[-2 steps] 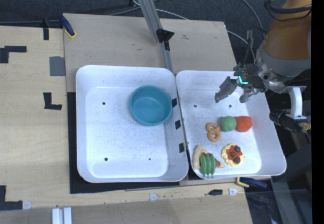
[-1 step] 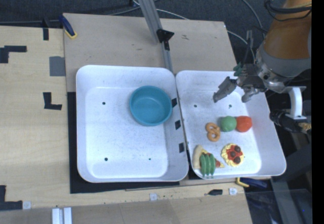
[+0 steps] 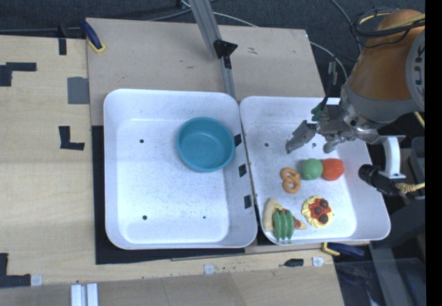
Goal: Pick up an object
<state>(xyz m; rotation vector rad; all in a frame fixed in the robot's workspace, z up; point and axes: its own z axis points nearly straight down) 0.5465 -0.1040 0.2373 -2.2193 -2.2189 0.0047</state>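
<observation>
In the right bin (image 3: 266, 118) lie several small toy foods. A brown pretzel (image 3: 291, 179), a green ball (image 3: 311, 168) and a red piece (image 3: 333, 169) sit in a row. Nearer the front are a yellow pizza-like piece (image 3: 318, 211) and a green vegetable (image 3: 282, 222) beside a pale yellow piece (image 3: 268, 211). My gripper (image 3: 314, 145) hangs just behind the green ball and the red piece. It is open, with its dark fingers (image 3: 300, 139) spread and nothing between them.
A blue bowl (image 3: 205, 144) stands in the left bin (image 3: 138, 187), toward its back right. A grey pole (image 3: 207, 14) slants down to the ridge between the bins. The arm's orange band (image 3: 387, 56) and wrist cover the right bin's far right corner.
</observation>
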